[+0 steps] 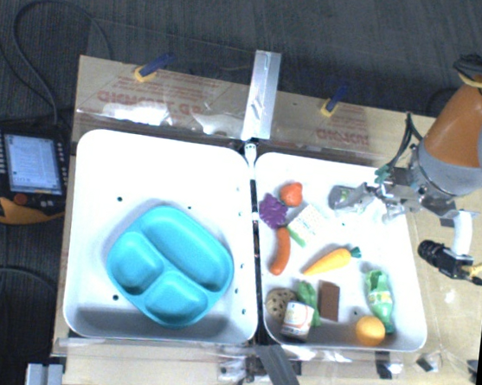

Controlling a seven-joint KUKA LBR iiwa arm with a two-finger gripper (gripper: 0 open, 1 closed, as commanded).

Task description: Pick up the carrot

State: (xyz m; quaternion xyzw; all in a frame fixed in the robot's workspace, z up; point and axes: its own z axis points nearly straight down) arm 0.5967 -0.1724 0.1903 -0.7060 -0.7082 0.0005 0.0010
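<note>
The carrot (329, 261), orange with a green top, lies aslant in the middle of the right bin (417, 283). My gripper (343, 196) hangs over the bin's upper part, above and slightly to the right of the carrot and apart from it. The grey arm with its orange band (455, 139) reaches in from the upper right. I see nothing held in the gripper.
Around the carrot lie a red sausage (281, 250), a purple item (274, 210), a red tomato (290, 193), a white card (307, 222), a brown bar (328, 300), a green packet (379, 297), an orange (370, 330), a can (297, 320) and a cookie (278, 302). The left bin holds a blue divided plate (171, 262).
</note>
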